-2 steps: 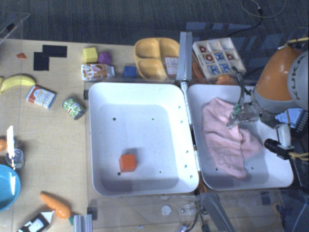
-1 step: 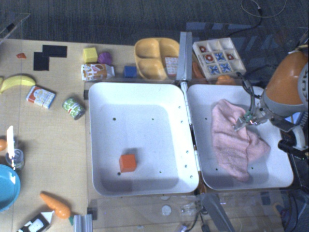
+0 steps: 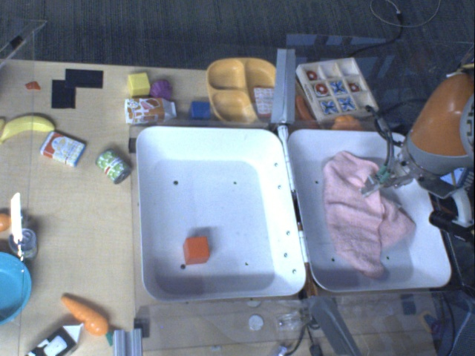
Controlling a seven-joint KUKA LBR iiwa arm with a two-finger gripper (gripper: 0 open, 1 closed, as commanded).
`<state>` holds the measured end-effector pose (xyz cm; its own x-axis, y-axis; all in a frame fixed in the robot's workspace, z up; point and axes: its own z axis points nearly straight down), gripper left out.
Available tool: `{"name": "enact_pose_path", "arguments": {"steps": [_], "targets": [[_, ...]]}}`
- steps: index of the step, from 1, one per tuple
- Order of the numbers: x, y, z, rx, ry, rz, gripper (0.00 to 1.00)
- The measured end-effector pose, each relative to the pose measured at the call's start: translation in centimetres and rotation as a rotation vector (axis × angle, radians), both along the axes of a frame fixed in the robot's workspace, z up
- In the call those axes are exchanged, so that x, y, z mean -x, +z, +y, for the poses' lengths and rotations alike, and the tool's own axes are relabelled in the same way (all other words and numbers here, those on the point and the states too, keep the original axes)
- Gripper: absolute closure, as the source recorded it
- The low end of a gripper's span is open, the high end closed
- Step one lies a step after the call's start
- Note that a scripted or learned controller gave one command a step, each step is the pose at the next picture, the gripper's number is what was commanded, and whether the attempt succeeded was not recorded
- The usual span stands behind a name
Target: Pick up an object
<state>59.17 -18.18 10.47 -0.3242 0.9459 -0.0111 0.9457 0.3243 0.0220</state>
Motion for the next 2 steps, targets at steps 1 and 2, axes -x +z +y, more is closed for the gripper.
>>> {"name": "enact_pose_path", "arguments": {"steps": [1,2], "targets": [[0.0,0.0,0.0,0.000,0.000,0.000,0.00],[2.4,-1.3,-2.4,0.004,0.178,0.009,0.00]]}}
